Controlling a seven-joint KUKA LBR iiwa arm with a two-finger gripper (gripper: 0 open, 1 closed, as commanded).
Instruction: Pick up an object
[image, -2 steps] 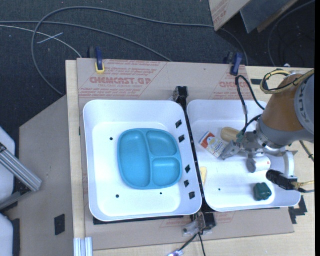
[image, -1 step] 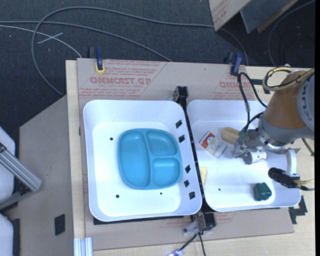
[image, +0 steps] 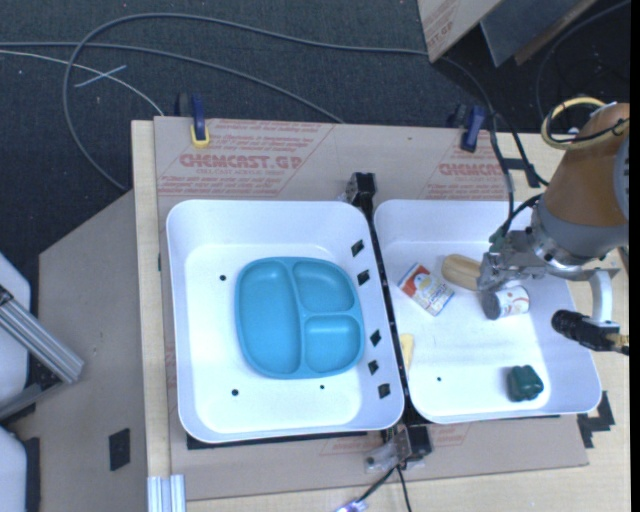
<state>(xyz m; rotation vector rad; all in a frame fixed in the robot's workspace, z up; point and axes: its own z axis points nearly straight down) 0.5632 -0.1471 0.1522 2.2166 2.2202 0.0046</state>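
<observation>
So the left bin (image: 190, 300) has a big blue divided plate (image: 298, 316) in the middle. In the right bin (image: 560, 400), the gripper (image: 493, 292) hangs low right beside a small white object (image: 515, 298); can't tell its grip. A tan piece (image: 460, 269), a red-and-white packet (image: 426, 289) and a little green thing (image: 523, 382) sit nearby.

Left bin (image: 190, 300) and right bin (image: 470, 225): smooth white plastic, faint sheen. Blue divided plate (image: 298, 317): matt plastic look. Desk (image: 250, 150): brown cardboard-like sheet, matt, red print. Green object (image: 524, 382): dull, slightly rough. Small packet (image: 426, 288): glossy printed wrapper. Arm shell (image: 590, 185): smooth orange, satin.
</observation>
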